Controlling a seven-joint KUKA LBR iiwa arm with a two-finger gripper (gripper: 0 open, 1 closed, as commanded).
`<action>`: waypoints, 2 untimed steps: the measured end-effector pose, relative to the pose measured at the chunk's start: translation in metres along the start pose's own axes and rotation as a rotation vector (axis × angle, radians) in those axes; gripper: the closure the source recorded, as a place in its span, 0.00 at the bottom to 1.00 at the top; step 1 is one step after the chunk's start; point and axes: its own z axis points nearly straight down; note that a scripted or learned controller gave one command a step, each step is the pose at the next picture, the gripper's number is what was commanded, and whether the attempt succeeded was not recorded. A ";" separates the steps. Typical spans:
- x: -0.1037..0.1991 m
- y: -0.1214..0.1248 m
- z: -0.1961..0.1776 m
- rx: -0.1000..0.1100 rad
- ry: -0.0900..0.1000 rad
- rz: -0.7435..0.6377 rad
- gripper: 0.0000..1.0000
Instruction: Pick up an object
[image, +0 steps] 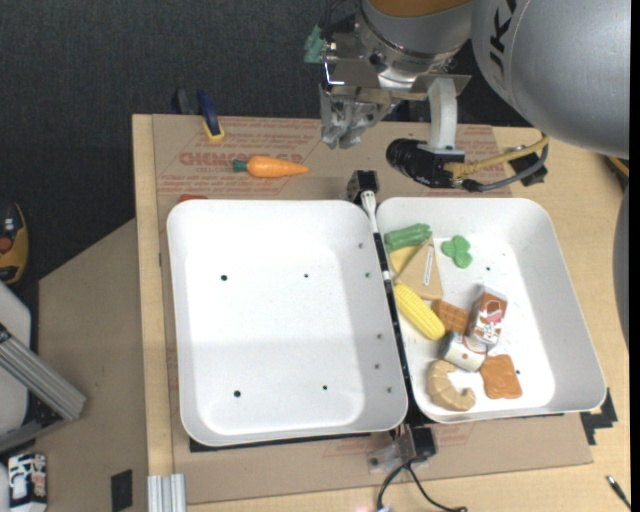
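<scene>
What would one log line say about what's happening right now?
gripper: above bench behind bins, holding nothing seen | carrot: on bench outside bins | right bin: corn, croissant, other toy food | pick: not yet

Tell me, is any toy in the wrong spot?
Yes. The toy carrot lies on the cardboard behind the left bin, outside both bins, while the other toy foods sit together in the right bin.

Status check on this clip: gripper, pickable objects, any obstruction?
Gripper up above the bench behind the bins, nothing between its fingers. Toy food piled in right bin; carrot on the board outside. Nothing blocking the pile.
</scene>
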 end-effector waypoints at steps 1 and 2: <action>0.059 -0.024 0.073 0.028 -0.005 0.003 1.00; 0.077 -0.034 -0.078 0.000 0.002 0.005 1.00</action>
